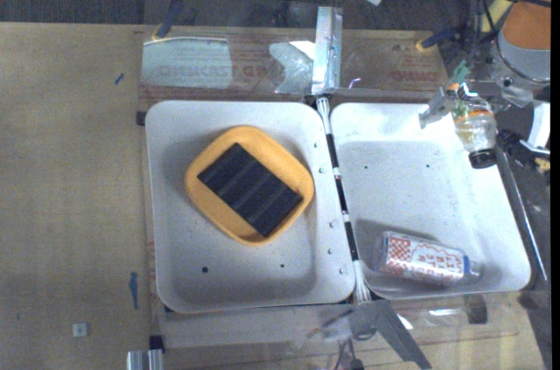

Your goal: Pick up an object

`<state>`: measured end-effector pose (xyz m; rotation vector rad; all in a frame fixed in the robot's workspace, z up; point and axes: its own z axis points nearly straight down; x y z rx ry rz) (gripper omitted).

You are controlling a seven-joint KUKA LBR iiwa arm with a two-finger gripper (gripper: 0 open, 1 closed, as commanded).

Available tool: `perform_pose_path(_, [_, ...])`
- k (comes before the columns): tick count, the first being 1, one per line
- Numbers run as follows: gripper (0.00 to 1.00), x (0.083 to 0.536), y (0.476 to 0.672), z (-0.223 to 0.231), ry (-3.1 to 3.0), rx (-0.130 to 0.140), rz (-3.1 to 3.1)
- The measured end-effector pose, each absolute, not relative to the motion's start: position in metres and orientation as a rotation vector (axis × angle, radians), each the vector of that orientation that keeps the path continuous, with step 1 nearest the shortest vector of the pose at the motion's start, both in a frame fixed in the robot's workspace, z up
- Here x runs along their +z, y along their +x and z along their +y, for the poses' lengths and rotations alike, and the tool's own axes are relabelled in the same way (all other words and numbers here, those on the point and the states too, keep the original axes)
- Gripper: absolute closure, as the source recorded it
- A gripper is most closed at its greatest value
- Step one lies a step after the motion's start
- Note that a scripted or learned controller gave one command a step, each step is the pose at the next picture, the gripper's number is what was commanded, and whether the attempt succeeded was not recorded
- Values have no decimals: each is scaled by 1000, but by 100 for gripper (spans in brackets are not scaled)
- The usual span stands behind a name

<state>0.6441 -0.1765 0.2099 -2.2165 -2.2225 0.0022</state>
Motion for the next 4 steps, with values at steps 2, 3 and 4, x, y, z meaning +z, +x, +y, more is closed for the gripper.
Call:
perform_pose_path(2, [0,87,666,-167,-1787,7,-2580])
perform_pose_path(3, [100,97,667,-167,-1789,6,-2581])
perform_pose_path(4, [100,186,668,-137,-1526,-2,-2753])
